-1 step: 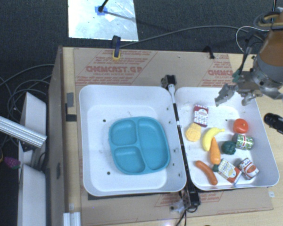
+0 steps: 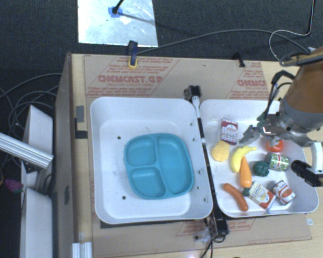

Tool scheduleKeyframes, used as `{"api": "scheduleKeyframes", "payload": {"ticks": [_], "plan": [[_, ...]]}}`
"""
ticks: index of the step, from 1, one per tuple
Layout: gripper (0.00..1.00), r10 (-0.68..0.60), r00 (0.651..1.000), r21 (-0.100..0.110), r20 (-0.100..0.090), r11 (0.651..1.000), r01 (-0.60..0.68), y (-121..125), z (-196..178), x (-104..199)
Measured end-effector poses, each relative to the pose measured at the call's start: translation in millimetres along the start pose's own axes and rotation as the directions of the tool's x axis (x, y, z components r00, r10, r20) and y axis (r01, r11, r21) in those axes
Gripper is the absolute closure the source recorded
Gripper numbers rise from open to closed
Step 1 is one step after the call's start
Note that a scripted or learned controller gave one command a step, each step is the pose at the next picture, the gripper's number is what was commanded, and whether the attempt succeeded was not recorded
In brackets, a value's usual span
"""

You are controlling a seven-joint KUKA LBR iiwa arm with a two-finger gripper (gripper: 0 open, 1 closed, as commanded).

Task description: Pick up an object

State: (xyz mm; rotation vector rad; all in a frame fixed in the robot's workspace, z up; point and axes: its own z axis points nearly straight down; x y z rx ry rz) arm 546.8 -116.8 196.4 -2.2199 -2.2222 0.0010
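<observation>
My gripper (image 2: pixel 257 131) hangs over the back of the right bin (image 2: pixel 307 203), at the end of the grey arm with its orange band (image 2: pixel 312 79). Just left of it stands a red and white carton (image 2: pixel 229 131), and a red-orange round item (image 2: pixel 275 143) lies just to its right, partly under the wrist. In front of it are a yellow corn cob (image 2: pixel 220 151), a banana (image 2: pixel 241 156), a carrot (image 2: pixel 246 172) and a dark green piece (image 2: pixel 261 168). I see nothing gripped.
The right bin also holds a green-labelled can (image 2: pixel 279 161), a red sausage (image 2: pixel 235 196), a small box (image 2: pixel 260 194) and a red and white can (image 2: pixel 283 191). A blue divided plate (image 2: pixel 159 164) lies in the left bin (image 2: pixel 107 144). A ridge (image 2: pixel 202 144) separates the bins.
</observation>
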Motion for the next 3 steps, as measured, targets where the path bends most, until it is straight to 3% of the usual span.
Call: {"api": "scheduleKeyframes", "payload": {"ticks": [1, 2, 3], "plan": [[0.00, 0.000, 1.000, -0.003, 0.000, 1.000, 0.000, -28, 112, -4], [1.00, 0.000, 1.000, -0.006, 0.000, 1.000, 0.000, -27, 102, -4], [1.00, -0.003, 1.000, -0.005, -0.001, 1.000, 0.003, -3, 11, 71]]}}
